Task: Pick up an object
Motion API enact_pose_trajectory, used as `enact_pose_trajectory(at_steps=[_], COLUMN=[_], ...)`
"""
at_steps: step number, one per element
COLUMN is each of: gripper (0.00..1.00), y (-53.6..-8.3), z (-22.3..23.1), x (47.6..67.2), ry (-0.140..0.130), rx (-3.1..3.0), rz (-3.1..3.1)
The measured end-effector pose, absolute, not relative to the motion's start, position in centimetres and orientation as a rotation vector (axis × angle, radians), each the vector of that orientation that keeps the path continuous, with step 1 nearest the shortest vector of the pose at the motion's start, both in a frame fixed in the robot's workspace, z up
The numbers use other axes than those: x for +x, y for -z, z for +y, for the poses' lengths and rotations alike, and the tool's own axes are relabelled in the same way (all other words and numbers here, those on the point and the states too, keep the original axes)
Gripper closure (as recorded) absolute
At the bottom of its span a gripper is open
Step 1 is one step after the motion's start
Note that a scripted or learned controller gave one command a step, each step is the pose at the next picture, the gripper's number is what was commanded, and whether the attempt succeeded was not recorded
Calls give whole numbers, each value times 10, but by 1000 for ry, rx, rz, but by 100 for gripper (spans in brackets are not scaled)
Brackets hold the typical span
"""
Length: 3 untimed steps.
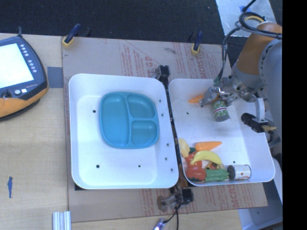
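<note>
My gripper (219,97) is over the back of the right bin (254,143). Its metal fingers (209,99) straddle the top of a small jar with green speckled contents (221,111), which hangs tilted below them. A small orange piece (195,99) lies just left of the gripper. Toy food is heaped in the bin's front left corner: a carrot (209,145), a banana (207,156), a red tomato (194,171), a green piece (216,176) and a small lying bottle (239,172).
The left bin (81,143) holds a blue divided plate (129,119). A black part of the arm (254,122) juts over the right bin's right rim. A tablet in an orange case (17,78) lies at the far left of the bench.
</note>
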State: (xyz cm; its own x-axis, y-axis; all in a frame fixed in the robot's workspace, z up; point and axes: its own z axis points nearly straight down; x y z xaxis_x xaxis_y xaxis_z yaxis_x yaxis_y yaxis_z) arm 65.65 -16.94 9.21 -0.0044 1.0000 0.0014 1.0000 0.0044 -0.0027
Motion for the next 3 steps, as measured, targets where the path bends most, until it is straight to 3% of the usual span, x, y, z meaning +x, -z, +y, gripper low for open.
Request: enact_pose_trajectory(at_steps=[1, 2, 3], gripper=[100, 0, 100], y=[-102, -102, -112], z=[-170, -170, -171], x=[656, 656, 655], ry=[-5, -6, -13], rx=[-2207, -2206, -2200], rz=[-2229, -2229, -2232])
